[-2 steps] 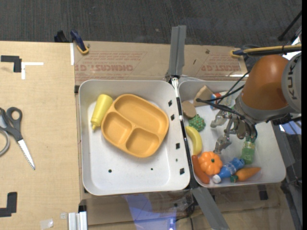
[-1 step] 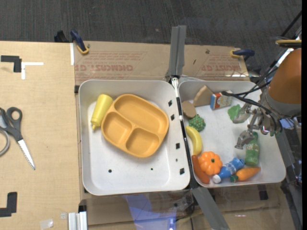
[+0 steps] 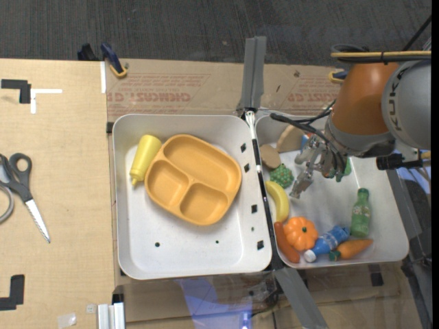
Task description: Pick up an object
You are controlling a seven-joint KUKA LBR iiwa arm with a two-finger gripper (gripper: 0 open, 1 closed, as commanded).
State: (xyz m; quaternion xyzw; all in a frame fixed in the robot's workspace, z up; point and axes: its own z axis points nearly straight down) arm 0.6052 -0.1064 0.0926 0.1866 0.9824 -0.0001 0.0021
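Claw point(image 3: 302, 178) hung mid-right, tips apart, gripping nothing; crowded broccoli point(image 3: 281, 175) and banana point(image 3: 278, 201) could spoil its grasp.

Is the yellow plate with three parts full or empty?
Empty. The yellow plate lies flat in the left bin, and all three compartments show bare yellow bottoms.

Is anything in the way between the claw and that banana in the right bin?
Nothing visible lies between them. The claw hangs just right of the banana, with bare bin floor between. The broccoli sits close above the banana, and the pumpkin lies below it.
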